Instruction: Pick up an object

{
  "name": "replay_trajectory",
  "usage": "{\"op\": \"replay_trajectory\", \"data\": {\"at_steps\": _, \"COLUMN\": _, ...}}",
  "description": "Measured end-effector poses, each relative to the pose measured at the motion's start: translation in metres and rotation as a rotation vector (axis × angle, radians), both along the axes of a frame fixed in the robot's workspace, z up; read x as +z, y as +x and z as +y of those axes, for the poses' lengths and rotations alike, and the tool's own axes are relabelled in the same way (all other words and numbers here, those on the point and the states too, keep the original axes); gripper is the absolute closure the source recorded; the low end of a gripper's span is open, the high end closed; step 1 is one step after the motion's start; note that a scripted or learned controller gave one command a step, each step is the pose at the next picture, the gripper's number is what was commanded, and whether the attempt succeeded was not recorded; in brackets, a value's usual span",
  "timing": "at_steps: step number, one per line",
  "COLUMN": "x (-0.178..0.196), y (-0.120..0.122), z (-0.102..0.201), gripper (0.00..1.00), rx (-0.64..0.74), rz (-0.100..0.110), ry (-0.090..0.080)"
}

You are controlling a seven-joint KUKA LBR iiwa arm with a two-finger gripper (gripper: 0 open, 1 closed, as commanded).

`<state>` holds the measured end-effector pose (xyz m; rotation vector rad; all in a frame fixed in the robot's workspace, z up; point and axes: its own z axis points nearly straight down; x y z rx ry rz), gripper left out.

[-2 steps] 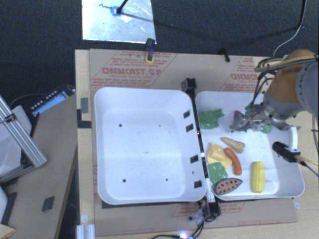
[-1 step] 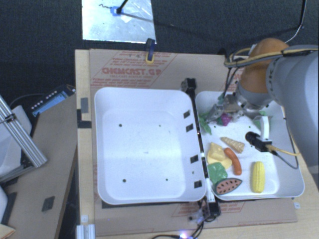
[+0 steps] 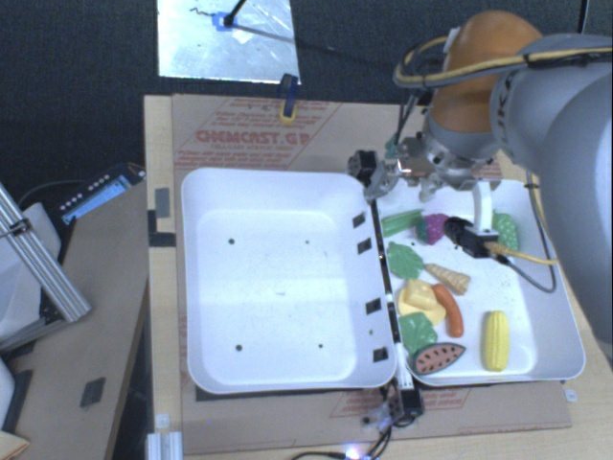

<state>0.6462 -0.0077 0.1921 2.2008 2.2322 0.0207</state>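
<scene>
The right bin [image 3: 556, 353] holds several toy foods. Among them are a green pod [image 3: 400, 222], purple grapes [image 3: 436, 226], a green leaf [image 3: 403, 260], a cone [image 3: 448, 276], a yellow cheese wedge [image 3: 419, 298], an orange carrot [image 3: 450, 310], a yellow corn cob [image 3: 495, 339], a green pepper [image 3: 418, 332] and a watermelon slice [image 3: 439, 357]. My gripper [image 3: 388, 175] hangs over the far left corner of the right bin, close to the divide between the bins, just above the green pod. Nothing shows in its grasp.
The left bin [image 3: 278, 276] lies beside the right one, sharing a hinged middle edge. Another green piece [image 3: 505, 230] sits near the right bin's far side, partly behind the robot's parts. The big grey arm covers the right bin's far right corner.
</scene>
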Motion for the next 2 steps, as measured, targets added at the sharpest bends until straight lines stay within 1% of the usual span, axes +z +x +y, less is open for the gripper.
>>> {"op": "replay_trajectory", "data": {"at_steps": 1, "x": 0.0, "y": -0.083, "z": 0.067, "gripper": 0.0, "rx": -0.004, "rz": 0.018, "ry": -0.002}}
{"op": "replay_trajectory", "data": {"at_steps": 2, "x": 0.186, "y": -0.102, "z": 0.085, "gripper": 0.0, "rx": -0.006, "rz": -0.006, "ry": 0.0}}
